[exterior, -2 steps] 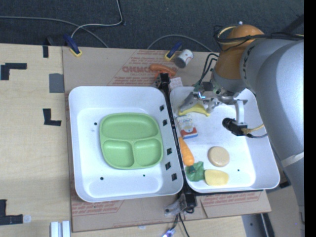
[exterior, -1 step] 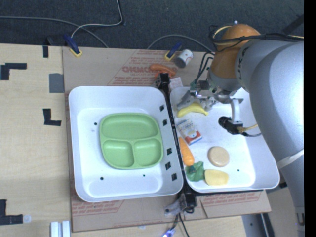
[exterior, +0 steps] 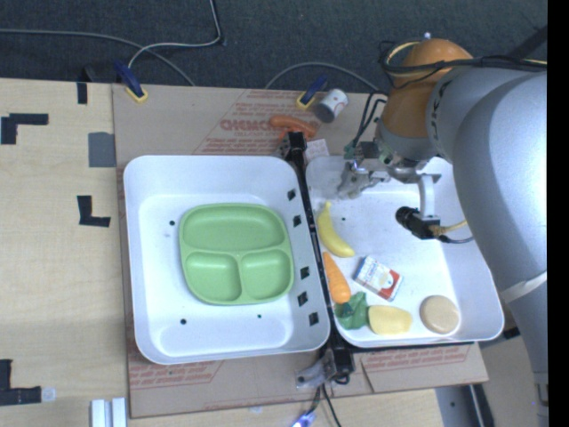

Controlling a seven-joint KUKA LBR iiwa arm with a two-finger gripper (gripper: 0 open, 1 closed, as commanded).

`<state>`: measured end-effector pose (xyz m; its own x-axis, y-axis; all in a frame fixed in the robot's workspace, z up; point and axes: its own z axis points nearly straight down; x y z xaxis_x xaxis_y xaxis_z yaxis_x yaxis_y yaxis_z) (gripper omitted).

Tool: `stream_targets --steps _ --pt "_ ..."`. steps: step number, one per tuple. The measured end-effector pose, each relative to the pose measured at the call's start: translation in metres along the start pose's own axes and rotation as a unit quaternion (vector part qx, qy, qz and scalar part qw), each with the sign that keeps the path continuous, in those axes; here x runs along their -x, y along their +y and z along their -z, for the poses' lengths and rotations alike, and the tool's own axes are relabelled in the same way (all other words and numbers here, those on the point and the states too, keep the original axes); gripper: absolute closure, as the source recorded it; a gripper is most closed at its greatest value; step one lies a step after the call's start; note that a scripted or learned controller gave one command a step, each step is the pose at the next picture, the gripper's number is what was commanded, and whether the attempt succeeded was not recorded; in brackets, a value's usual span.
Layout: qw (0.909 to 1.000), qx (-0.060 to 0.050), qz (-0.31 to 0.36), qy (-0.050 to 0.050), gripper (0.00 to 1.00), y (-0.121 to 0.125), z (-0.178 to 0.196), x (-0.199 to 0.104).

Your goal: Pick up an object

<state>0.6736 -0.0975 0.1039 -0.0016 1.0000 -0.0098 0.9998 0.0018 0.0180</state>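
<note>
My gripper (exterior: 353, 180) hangs low over the far left corner of the right bin (exterior: 462, 265), below the grey arm and its orange band. A yellow banana (exterior: 332, 233) lies just in front of it along the bin's left wall, apart from the gripper. An orange carrot with a green top (exterior: 338, 280) comes after the banana. A small red and white box (exterior: 377, 278), a pale yellow piece (exterior: 389, 319) and a round tan piece (exterior: 439, 313) rest near the bin's front edge.
The left bin (exterior: 151, 238) holds a green divided plate (exterior: 236, 252). Black clips line the wall between the bins. An orange object (exterior: 293, 124) and a small grey cylinder (exterior: 330, 104) lie on the cardboard behind the bins. The arm's bulk covers the right bin's right side.
</note>
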Motion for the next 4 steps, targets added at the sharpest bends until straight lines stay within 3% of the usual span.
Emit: stream_targets --steps 1,2,4 --pt "1.0000 -0.001 0.000 0.000 0.00 0.000 0.000 0.000" --pt "1.0000 -0.008 0.000 0.004 0.00 -0.039 -0.017 -0.003" --pt "1.0000 -0.008 0.000 0.004 0.00 -0.036 -0.017 -0.003"
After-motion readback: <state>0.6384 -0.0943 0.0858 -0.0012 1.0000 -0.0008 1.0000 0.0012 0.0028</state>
